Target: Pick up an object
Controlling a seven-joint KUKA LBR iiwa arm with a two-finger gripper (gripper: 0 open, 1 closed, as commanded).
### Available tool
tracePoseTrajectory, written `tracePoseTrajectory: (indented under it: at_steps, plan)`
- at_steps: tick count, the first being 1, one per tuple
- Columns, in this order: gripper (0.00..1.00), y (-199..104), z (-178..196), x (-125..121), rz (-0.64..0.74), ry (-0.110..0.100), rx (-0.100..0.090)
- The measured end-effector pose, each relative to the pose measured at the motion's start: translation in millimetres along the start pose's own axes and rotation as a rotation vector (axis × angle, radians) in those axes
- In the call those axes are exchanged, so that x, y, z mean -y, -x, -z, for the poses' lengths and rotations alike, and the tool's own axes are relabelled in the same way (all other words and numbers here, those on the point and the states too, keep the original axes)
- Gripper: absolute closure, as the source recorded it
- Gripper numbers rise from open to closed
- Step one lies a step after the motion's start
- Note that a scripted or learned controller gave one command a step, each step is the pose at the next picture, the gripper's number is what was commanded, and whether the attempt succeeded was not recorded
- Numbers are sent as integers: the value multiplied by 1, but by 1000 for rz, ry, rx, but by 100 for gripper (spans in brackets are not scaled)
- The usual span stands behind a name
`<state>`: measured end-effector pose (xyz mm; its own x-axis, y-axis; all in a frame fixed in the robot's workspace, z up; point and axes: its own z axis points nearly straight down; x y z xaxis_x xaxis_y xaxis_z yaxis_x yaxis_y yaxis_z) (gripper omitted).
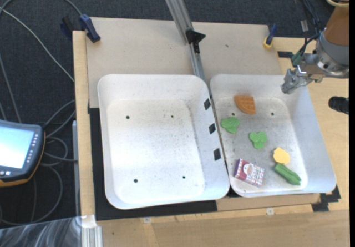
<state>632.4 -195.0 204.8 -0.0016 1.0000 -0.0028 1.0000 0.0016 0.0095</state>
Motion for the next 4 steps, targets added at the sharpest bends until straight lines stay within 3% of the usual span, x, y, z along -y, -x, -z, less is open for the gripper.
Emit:
tracePoseTrajectory:
  at_steps: [1, 2, 4]
  plan:
    - [100, -2, 45, -3, 1, -2, 0]
    - [100, -2, 64, -5, 0, -4, -1]
    - [100, -127, 52, -1, 7, -12, -7]
